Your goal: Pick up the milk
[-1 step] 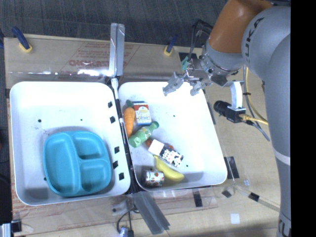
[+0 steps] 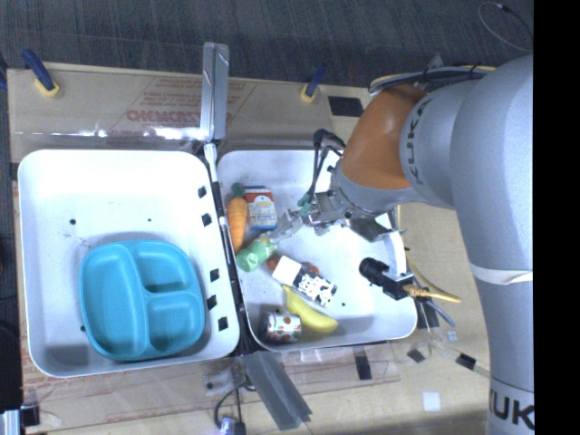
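- Two shallow white bins sat side by side on a bench: the right bin (image 2: 362,320) lay under the gripper (image 2: 299,217), and the left bin (image 2: 109,188) lay well to its left.
- A brown board (image 2: 136,107) with faded red print lay under the bins. It was held by two blue clamps (image 2: 41,72) at the far edge, beyond the gripper.
- Dark, ribbed flooring (image 2: 272,16) filled the room beyond the bench.
- A grey metal bar (image 2: 216,84) stood at the seam between the bins, up and to the left of the gripper.
- A blue divided tray (image 2: 140,297) lay in the left bin, far to the gripper's left.
- The milk (image 2: 304,281), a white carton with black patches, lay tilted on the floor of the right bin. It was just below the gripper in the view and apart from it.
- A banana (image 2: 310,315) lay against the carton's near edge, with a small can (image 2: 283,326) beside it.
- A carrot (image 2: 236,223) and a small labelled box (image 2: 261,208) lay just left of the gripper, with a green thing (image 2: 254,254) below and to the left of it.
- The grey arm (image 2: 480,198) covered the right bin's far right rim.
- It was not possible to tell whether the gripper was wide or narrow, because it was small and blurred.
- The green thing's kind and the print on the can were too small to read.
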`<state>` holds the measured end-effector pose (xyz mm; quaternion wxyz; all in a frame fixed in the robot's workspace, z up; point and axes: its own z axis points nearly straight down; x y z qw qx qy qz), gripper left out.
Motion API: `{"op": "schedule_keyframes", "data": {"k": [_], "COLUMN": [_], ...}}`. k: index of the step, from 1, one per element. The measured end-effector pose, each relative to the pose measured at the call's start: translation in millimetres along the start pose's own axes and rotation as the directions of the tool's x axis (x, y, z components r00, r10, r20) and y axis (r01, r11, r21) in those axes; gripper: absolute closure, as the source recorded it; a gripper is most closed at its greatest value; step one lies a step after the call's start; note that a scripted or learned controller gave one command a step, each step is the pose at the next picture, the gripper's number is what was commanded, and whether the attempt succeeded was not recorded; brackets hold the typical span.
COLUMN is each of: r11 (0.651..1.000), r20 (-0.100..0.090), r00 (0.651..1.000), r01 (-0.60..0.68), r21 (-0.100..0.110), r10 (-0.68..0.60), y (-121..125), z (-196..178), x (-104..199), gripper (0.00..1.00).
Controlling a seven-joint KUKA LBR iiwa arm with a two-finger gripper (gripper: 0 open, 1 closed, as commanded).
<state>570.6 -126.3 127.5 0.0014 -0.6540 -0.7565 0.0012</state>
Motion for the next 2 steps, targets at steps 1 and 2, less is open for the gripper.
{"op": "schedule_keyframes", "data": {"k": [1,2], "r11": [0.983,0.939], "r20": [-0.001,0.003], "r00": [0.983,0.939], "r01": [0.181,0.345], "r21": [-0.001,-0.004], "r10": [-0.181,-0.345], "y": [-75,-102], "z": [37,-15], "x": [0,-51], "gripper": [0.0,0.0]}}
